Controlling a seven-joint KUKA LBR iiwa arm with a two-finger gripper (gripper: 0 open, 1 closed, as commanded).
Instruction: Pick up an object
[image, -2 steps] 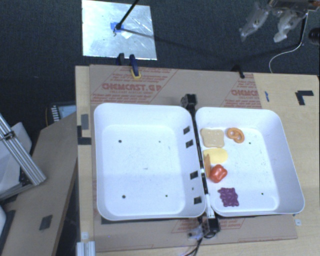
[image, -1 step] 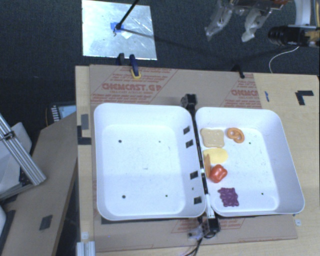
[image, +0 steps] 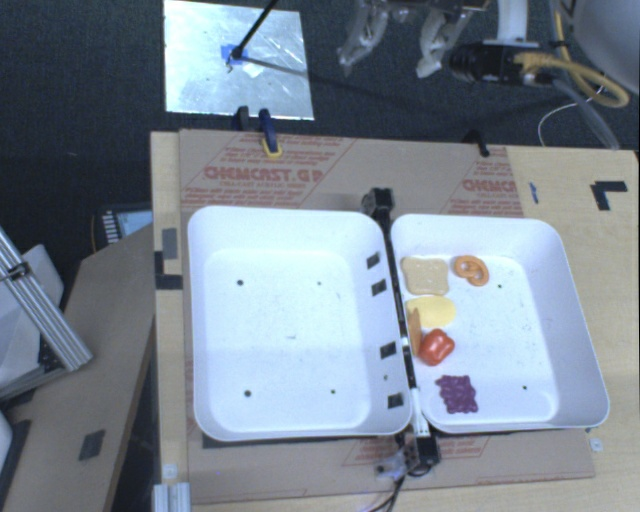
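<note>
Overhead, the gripper (image: 398, 45) hangs beyond the far edge of the worktop (image: 420, 165), its two pale fingers (image: 357, 42) spread apart with nothing between them and touching nothing.

Well away from it, every object lies in the right bin (image: 570, 300), bunched toward the divider (image: 398, 310) shared with the left bin (image: 285, 320): a tan bread slice (image: 424, 274) nearest the far wall, an orange pretzel (image: 470, 269) just beside it, a yellow piece (image: 433, 313) below the bread, a red pepper (image: 436, 346) next to that, and a purple grape bunch (image: 458, 393) nearest the front wall. Black clips sit along the divider. Behind the bins, the brown board reads "CHEMCAST" in red, printed twice. A shiny foil sheet (image: 238, 58) lies on the dark floor past the left bin.
</note>
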